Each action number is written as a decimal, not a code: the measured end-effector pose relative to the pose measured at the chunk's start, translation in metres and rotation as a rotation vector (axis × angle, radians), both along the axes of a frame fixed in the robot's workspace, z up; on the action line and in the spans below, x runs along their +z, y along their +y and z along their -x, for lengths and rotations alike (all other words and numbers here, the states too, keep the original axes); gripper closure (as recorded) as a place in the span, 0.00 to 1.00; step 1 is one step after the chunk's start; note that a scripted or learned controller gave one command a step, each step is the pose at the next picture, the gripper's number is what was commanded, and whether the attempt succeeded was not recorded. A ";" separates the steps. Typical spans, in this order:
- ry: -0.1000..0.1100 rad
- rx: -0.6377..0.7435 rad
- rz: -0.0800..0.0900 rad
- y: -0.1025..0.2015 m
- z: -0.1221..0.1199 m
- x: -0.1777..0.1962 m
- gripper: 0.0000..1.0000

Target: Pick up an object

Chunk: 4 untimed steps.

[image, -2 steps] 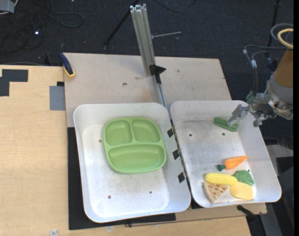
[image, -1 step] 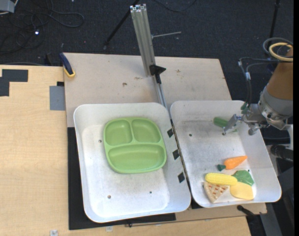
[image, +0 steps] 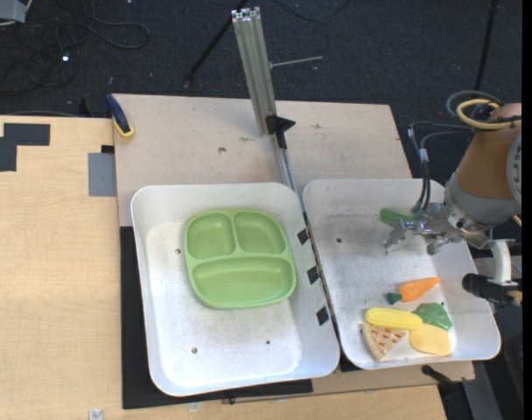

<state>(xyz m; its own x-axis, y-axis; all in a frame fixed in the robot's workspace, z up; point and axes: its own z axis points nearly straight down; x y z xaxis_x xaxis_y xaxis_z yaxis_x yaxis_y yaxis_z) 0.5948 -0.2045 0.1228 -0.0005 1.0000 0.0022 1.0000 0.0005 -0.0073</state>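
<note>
I think the job is only just begun, because every toy I can see lies on the floor of a bin and nothing is lifted yet. Nearest to me, in the front corner of the right bin (image: 336,261), I see a little heap of play food. There is a slice of pizza (image: 381,342) at the front, a yellow corn cob (image: 394,319) lying just over it, a flat yellow piece (image: 431,341) beside them, and a green leafy piece (image: 436,314) touching the yellow one. Just behind the heap sits an orange carrot (image: 416,289), a bit apart from the others. Farther back in the same bin my gripper (image: 415,233) hangs low over the white floor, with the grey and orange arm (image: 485,169) coming in from the right. Its two fingers look spread apart, and I see nothing between them. A small green thing (image: 395,218) lies right at the gripper, on its far side, but I cannot tell if they touch. To me that green thing looks like the one to grab, or else the carrot nearby. In the left bin (image: 161,339) lies a green plate (image: 240,259) with three parts, and I see nothing in any part. So the grab and the lift are both left to do.
</note>
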 end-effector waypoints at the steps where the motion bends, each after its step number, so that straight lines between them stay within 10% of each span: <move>1: -0.008 -0.002 0.001 0.000 -0.002 -0.032 0.00; 2: -0.012 -0.003 0.000 0.000 -0.003 -0.021 1.00; 4: -0.010 -0.003 0.004 -0.005 0.002 0.082 1.00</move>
